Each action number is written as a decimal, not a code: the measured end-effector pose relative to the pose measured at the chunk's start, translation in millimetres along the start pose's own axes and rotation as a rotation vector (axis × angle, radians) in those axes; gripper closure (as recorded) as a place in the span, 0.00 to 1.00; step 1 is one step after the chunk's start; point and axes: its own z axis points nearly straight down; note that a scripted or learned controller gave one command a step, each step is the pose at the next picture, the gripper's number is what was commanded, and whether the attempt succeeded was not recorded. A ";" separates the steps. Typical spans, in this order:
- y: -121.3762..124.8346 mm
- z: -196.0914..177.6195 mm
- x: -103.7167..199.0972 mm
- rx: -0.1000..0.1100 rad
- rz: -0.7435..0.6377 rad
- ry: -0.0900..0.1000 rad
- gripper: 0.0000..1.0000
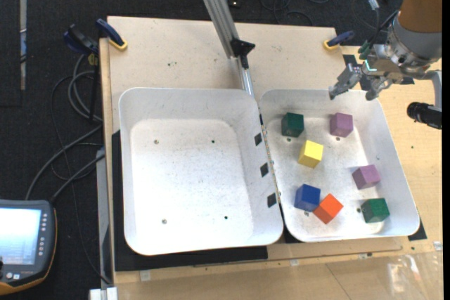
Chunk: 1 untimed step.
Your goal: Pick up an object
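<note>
gripper open — above purple cube, apart

The gripper hung open over the right bin's far rim. Below it lay a purple cube and six other colored cubes.

White bins; green, purple, yellow, blue, orange cubes.

One fixed camera looks down at a slant from above the bench, taking in both bins whole.
</note>
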 end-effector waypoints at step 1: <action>0.7 -2.4 0.1 -0.004 -0.001 -0.002 0.00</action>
